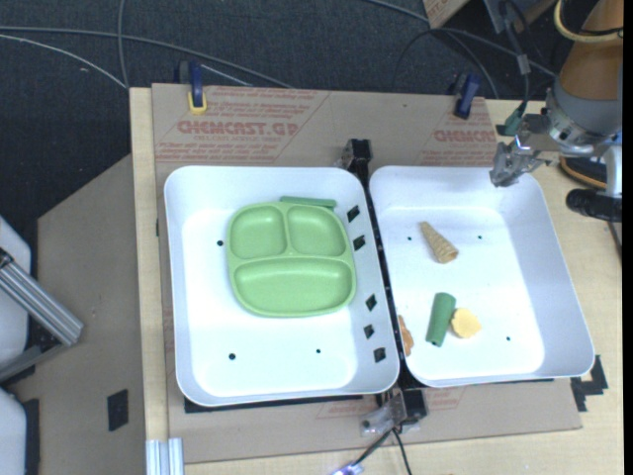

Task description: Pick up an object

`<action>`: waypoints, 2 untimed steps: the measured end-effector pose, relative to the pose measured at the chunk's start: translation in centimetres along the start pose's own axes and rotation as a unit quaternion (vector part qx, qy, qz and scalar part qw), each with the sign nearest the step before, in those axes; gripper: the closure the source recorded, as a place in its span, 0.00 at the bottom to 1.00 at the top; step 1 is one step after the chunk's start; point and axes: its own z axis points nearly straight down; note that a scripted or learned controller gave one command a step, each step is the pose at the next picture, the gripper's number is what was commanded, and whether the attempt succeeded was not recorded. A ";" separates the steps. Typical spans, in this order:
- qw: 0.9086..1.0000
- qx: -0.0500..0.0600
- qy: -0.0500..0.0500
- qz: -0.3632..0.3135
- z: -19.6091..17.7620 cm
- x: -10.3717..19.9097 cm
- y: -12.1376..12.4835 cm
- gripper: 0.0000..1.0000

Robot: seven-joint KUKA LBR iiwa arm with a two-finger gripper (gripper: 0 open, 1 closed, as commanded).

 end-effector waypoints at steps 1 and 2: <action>1.000 0.001 0.000 0.000 -2.2 0.0 0.1 1.00; 1.000 0.004 0.002 -0.002 -1.6 5.5 -1.3 1.00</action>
